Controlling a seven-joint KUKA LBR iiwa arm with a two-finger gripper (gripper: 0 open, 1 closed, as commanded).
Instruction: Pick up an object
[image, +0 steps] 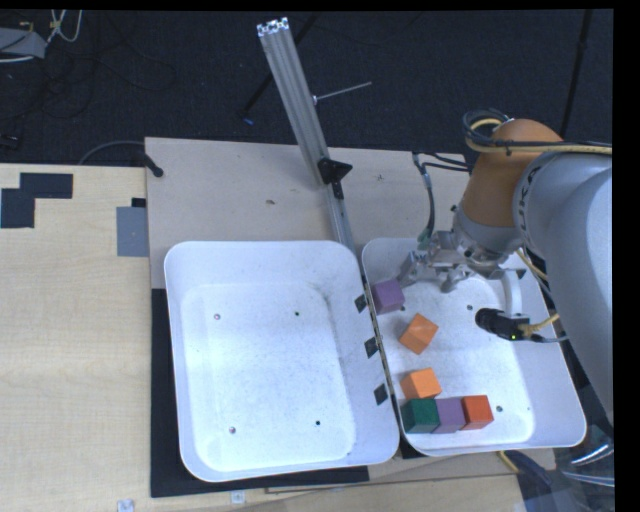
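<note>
The end effector (437, 266) is seen above the right bin (560, 420), near the purple cube (388, 295); its opening cannot be told.

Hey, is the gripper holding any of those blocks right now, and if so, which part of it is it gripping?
Nothing is visibly held. The gripper hangs over the right bin, beside the purple cube.

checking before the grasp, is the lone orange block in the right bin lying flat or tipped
Tipped: the orange block sits skewed on an edge, unlike the flat blocks below it.

Room in the bins

The left bin (262, 360) lay wide open. Blocks (447, 412) crowded the right bin's (545, 415) near edge, leaving open floor between.
</note>
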